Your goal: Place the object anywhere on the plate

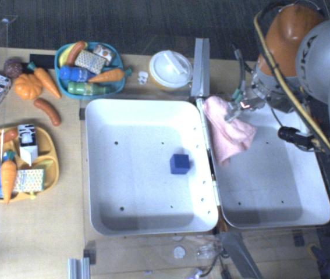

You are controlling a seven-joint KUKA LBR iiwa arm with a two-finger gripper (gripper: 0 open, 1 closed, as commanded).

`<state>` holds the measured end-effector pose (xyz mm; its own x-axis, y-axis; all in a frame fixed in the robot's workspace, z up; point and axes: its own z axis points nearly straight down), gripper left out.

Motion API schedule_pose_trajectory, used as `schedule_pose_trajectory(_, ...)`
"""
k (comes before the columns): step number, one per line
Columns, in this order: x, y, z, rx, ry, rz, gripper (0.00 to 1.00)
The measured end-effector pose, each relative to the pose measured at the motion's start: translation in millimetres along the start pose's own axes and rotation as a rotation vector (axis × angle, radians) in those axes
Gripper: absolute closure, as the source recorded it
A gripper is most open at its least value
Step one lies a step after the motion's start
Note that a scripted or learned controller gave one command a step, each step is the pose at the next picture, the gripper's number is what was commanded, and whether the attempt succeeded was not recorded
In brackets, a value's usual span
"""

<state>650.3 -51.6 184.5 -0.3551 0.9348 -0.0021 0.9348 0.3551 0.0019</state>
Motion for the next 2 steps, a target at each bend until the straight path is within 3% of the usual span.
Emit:
schedule_pose_trajectory(1,1,2,-41,-0.002,0.0,-0.009,1.0)
schedule_pose_trajectory(2,58,-8,-42,-0.002,0.001,-0.413,1.0)
